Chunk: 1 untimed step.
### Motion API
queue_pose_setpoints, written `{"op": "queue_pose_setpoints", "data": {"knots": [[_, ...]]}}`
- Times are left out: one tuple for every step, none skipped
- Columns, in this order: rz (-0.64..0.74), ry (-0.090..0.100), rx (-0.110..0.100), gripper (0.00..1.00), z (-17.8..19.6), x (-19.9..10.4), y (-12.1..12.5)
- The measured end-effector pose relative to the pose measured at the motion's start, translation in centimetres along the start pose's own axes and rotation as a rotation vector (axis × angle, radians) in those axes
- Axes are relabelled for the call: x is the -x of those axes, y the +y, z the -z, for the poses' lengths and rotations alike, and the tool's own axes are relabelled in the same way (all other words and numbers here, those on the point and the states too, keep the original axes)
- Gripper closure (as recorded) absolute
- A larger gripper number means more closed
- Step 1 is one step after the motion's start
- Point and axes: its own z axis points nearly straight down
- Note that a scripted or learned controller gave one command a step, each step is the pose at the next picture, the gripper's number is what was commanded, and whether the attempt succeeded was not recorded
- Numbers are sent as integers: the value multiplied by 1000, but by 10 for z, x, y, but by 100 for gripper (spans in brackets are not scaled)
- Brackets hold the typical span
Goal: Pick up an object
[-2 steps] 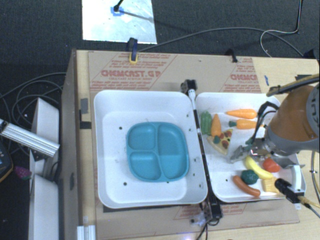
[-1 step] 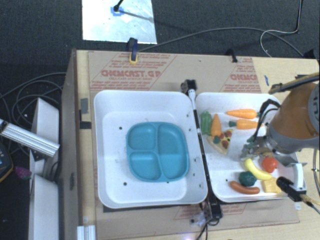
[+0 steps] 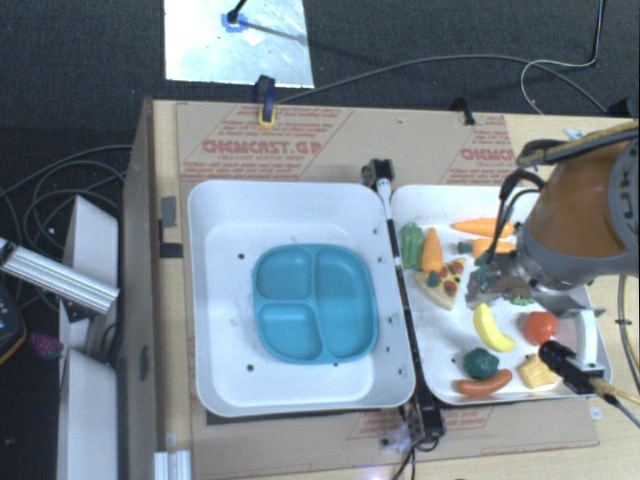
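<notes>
Two white bins side by side on the bench. Left bin with a blue divided plate sitting in the middle, three compartments. Right bin packed with toy food: green vegetable and a carrot up near the divider, another carrot lying across the top, pizza slice just below those, banana in the middle, red tomato to its right, broccoli and a sausage down at the front edge, yellow cheese wedge beside them. Arm coming in from the right, orange band visible, hanging over the right bin. Gripper down low between the pizza slice and the tomato, just above the banana. Can't tell how the gripper is set, too dark and blurry there. Nothing clearly held.
</notes>
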Motion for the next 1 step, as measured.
{"op": "queue_pose_setpoints", "data": {"knots": [[1, 0, 0, 100, 42, -59, 118]]}}
